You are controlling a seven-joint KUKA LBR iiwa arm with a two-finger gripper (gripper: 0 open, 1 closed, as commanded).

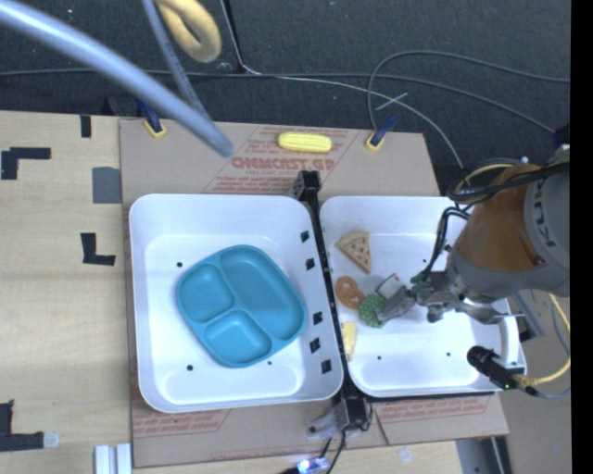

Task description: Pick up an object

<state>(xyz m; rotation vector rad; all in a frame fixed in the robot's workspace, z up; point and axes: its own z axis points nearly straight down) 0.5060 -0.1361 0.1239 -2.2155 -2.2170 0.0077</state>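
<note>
White bins (148, 278), blue tray (241, 304), green broccoli (372, 309), yellow corn (304, 142), tan pretzel (349, 292).

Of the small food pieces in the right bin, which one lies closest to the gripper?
The green broccoli-like piece, right at the gripper. The pretzel, cheese wedge and yellow piece lie farther left.

Claw (397, 301): its fingertips are blurred against the green item (372, 310), so contact cannot be judged.
Arm (519, 241): cut off by the right edge.
Pale yellow piece (348, 339): partly hidden by the divider between the bins.
Grey tube (111, 65): blurred, cut off at the top-left corner.
Yellowish object (192, 26): blurred, cropped by the top edge.
</note>
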